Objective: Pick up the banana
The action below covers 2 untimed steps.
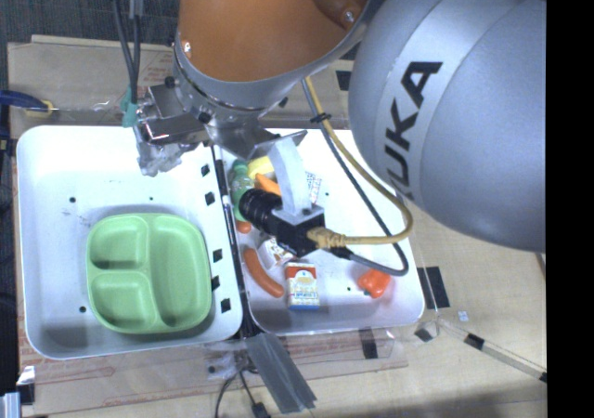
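While the small yellow banana [263,166] lies in the right-hand shallow white bin [399,309], under the big grey arm [445,110], it looks not picked up yet. Nobody can tell if the claw [156,154] is wide or narrow.

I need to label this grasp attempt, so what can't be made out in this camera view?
Banana: probably the yellow sliver in the right bin; the arm covers the rest.
Tool: blurred under the wrist, over the left bin's far edge; whether it holds anything is unclear.
Right bin's far half: hidden by the arm.
Carton: print too small to read.
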### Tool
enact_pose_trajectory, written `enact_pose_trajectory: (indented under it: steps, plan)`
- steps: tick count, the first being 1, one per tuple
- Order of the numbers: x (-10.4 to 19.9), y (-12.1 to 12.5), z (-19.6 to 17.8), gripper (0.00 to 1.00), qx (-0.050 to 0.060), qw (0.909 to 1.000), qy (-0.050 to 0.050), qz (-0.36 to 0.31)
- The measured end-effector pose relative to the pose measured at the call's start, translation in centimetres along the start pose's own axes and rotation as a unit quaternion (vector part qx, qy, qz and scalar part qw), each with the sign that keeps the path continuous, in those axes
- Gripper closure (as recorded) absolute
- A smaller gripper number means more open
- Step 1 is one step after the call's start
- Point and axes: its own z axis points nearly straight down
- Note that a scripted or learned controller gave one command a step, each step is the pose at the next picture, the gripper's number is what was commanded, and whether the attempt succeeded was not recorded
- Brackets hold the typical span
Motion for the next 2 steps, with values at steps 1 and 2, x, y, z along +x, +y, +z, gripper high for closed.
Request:
enact_pose_trajectory:
  steps: [1,2]
  plan:
    - [-7.4,9.6,0.2,1.0,0.002,0.9982,-0.001,0.06]
    - [-12.7,11.0,5.3,1.0,0.003,0.9878,-0.001,0.156]
